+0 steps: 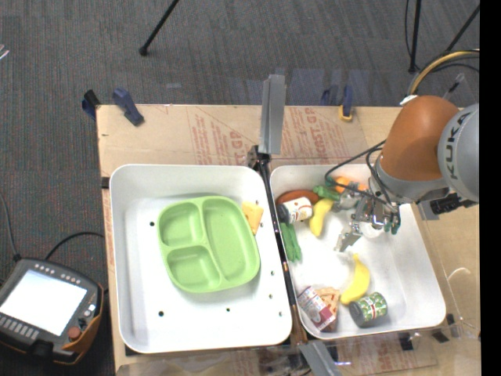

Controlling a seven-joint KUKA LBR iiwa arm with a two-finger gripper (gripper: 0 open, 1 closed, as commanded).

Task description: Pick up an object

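Two shallow white bins sit side by side on the tabletop (pixel 188 131). The left bin (pixel 133 288) holds a green divided plate (pixel 208 243) with a small yellow wedge (pixel 252 215) touching its right edge. The right bin (pixel 419 284) holds the clutter: a banana (pixel 357 280) near the middle, a green-lidded can (pixel 369 309) just beside its lower end, a red-and-white packet (pixel 317 307) to the left, a green pod (pixel 290 241) along the left wall, a second small banana (pixel 319 218) and a brown-and-white toy (pixel 297 205) near the top. The pincer (pixel 350 237) hangs low over the right bin, just above the banana, its fingers spread apart with nothing between them.
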